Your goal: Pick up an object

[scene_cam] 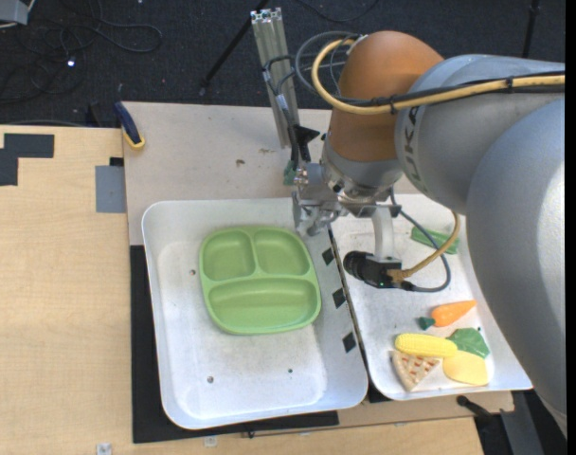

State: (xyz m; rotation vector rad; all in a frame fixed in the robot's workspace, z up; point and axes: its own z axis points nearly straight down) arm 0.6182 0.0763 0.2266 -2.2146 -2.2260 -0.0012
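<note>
Camera view from above, at a slant: the big grey arm point(496, 140) comes in from the right, its orange band point(383, 74) bulging over the far edge of the bench. Its gripper point(312, 218) hangs low near the back rim of the left bin point(165, 254), about over the divide between the two bins. I cannot tell from where I stand whether it is released or clenched, and nothing shows caught in it.

A green divided plate point(260, 280) lies flat in the left bin, toward the back, just below and to the left of the gripper and apart from it.

The right bin point(501, 379) holds the small things, gathered toward its near corner: an orange carrot point(454, 313), a yellow corn cob point(425, 345) just in front of it, a green leafy piece point(473, 340) beside the corn, a yellow lump point(466, 370) nearer the rim, and a pale wedge point(413, 372) touching the corn's near side. All of them sit well apart from the gripper. A black cable point(373, 270) loops down into that bin under the wrist.

A blue and yellow tool point(130, 126) rests on the tan board behind the bins
</note>
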